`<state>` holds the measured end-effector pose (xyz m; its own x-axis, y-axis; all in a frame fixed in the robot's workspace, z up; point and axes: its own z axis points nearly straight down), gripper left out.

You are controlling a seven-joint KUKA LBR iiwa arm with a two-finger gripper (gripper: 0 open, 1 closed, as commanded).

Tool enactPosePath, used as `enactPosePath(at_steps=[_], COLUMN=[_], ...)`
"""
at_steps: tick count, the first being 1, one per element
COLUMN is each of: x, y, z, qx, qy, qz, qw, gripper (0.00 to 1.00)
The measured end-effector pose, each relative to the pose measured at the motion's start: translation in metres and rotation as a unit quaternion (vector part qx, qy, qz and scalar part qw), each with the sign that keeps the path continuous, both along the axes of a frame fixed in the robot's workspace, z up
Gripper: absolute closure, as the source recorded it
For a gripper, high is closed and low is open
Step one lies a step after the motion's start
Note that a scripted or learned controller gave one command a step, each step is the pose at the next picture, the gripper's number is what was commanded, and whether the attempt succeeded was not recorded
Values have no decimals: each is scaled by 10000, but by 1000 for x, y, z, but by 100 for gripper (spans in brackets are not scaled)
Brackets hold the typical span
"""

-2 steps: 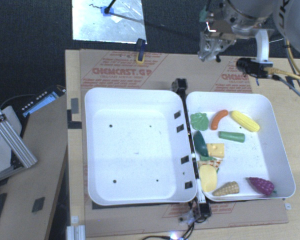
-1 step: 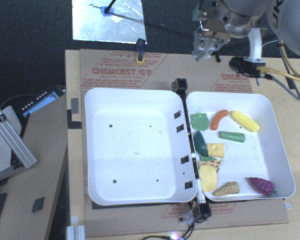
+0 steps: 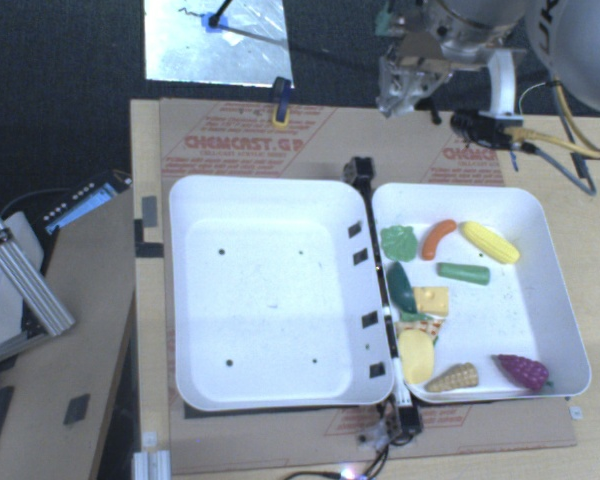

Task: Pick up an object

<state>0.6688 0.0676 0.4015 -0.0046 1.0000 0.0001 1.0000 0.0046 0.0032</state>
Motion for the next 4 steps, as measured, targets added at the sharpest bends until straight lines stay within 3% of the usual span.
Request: enactPosePath(at_steps=[4], x=[0], y=[59], z=[11], qx=[0], qy=[-1], qz=[-3], qw=[10000], gripper=[100])
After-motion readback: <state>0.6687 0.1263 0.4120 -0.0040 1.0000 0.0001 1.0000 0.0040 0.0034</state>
